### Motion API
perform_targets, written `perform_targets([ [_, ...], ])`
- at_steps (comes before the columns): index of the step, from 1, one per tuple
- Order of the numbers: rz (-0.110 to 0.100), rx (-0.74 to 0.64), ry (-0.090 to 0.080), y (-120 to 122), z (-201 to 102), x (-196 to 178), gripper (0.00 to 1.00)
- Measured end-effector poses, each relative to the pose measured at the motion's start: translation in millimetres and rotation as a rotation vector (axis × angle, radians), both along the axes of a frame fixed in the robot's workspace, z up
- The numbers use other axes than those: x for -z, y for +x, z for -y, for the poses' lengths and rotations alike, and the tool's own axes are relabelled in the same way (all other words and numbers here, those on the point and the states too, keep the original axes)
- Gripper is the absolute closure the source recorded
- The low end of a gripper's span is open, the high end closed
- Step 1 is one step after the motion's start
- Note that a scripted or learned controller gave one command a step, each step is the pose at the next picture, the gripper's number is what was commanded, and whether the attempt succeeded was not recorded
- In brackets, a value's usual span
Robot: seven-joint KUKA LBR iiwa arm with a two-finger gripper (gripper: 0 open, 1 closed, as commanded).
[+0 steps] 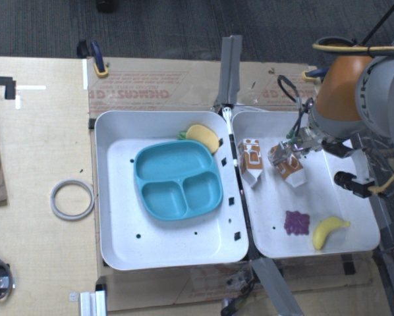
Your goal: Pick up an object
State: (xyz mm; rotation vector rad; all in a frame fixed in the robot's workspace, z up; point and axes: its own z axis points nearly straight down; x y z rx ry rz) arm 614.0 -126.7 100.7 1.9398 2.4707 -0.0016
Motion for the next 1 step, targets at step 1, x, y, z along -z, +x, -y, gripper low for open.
perform_targets([
  [1,0.000,0.074,0.000,29.1,-74.7,-90.6,1.00],
])
